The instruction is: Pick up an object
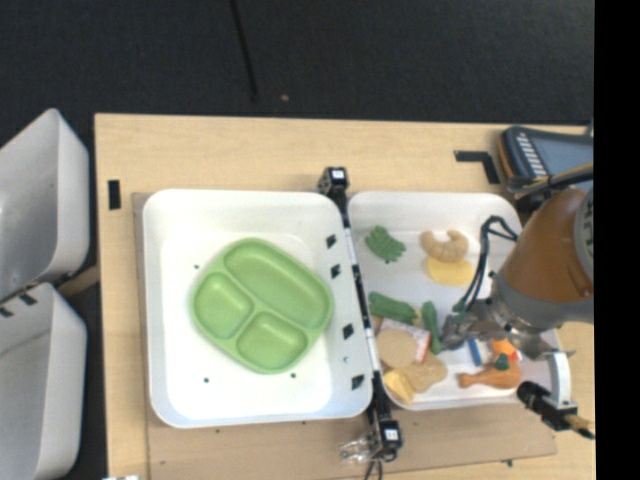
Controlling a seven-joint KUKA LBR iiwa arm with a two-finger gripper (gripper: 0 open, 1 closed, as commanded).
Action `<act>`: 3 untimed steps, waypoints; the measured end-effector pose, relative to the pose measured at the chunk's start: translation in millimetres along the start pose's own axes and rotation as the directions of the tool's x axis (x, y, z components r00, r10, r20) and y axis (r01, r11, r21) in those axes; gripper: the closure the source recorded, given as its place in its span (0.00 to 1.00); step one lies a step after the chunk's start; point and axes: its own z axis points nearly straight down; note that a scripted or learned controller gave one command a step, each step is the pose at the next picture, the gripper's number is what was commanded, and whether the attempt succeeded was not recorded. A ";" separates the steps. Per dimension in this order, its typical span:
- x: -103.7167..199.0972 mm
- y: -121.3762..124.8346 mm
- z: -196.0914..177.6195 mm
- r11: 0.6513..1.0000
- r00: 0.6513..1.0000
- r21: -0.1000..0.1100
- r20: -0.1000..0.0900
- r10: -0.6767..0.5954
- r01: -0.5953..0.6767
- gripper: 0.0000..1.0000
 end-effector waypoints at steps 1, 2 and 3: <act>56.1 4.2 -90.3 1.000 1.000 -0.013 0.002 -0.005 0.005 1.00; 59.3 6.7 -5.8 1.000 1.000 -0.019 0.008 0.006 -0.006 1.00; 132.3 5.4 -189.8 1.000 1.000 -0.024 0.001 -0.008 0.008 1.00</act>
